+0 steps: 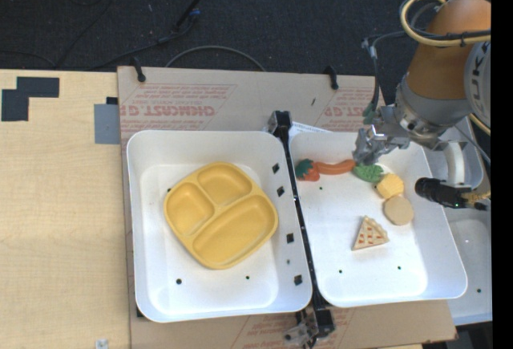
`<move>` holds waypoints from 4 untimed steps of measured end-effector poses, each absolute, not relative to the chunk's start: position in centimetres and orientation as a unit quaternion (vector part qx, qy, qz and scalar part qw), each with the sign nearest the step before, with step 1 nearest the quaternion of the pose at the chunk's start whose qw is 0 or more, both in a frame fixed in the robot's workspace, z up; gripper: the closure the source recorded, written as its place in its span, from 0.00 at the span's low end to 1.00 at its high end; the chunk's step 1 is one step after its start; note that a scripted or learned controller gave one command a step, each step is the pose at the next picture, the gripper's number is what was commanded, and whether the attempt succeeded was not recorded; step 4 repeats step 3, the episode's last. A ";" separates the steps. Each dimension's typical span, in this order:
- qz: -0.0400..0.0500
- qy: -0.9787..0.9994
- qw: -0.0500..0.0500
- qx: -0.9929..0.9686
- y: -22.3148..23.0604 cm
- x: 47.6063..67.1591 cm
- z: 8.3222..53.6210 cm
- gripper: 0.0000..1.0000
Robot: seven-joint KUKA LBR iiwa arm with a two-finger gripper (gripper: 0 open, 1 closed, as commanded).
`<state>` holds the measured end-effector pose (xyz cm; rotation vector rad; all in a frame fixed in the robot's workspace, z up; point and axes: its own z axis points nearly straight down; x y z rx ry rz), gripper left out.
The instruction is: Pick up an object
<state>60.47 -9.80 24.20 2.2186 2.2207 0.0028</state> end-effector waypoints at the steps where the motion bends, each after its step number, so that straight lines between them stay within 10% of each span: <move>1: 0.000 0.709 -0.001 0.706 -5.3 60.4 24.5 1.00; 4: -0.001 0.709 -0.003 0.705 5.7 59.1 21.9 1.00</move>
